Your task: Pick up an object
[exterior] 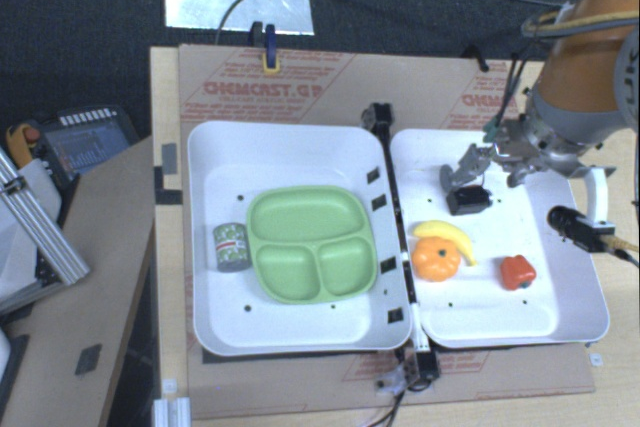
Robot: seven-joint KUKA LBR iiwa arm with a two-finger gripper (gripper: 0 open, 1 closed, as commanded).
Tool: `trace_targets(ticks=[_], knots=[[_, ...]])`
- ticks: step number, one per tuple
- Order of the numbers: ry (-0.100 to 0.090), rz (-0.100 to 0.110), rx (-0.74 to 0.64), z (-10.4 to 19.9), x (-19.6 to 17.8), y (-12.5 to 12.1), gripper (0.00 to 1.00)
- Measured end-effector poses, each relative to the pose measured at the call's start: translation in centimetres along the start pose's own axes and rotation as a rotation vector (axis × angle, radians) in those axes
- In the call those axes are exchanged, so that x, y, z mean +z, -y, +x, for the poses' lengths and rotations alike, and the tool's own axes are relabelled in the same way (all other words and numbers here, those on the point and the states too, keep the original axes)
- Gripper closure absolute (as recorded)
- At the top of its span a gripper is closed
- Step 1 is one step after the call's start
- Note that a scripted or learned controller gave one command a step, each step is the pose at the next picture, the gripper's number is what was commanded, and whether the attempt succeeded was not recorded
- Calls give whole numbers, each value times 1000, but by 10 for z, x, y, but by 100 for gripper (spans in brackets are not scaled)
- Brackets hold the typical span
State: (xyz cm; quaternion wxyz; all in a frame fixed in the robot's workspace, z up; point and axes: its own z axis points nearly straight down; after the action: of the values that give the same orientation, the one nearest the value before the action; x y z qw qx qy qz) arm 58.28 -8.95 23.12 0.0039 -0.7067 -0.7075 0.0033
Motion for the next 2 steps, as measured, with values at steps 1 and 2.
trace_targets(ticks=[1, 2], knots=[[1, -11, -2, 0, -6, -2, 0], [0, -7, 0, 3, 55, -7, 0]])
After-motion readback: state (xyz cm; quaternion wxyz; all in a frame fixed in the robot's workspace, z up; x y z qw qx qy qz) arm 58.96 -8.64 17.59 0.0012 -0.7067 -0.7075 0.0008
